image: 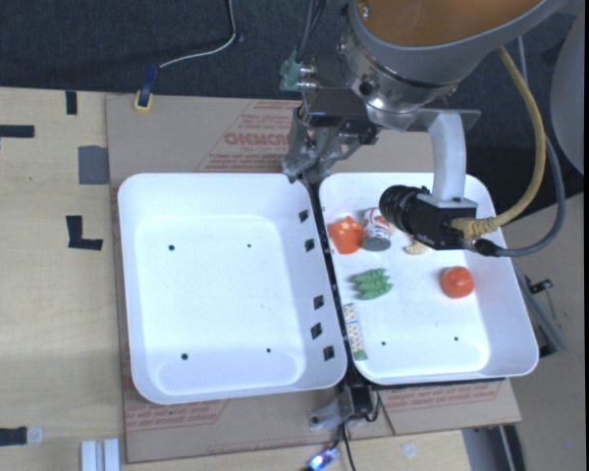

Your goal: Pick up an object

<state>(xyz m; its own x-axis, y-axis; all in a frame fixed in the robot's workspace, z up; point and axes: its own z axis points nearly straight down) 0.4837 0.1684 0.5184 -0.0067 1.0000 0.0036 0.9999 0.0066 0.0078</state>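
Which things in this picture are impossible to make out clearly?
All in the camera view:
1. Claw: dark and blurred; contents unclear.
2. Red-and-white item: partly covered by the arm.
3. Beige piece: too small to identify.
4. Patterned strip: print too small to read.

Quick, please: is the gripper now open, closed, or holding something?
Gripper: it cannot be told from this view.

arm [442, 8]: enters from right | claw [307, 160]: low, pointing down
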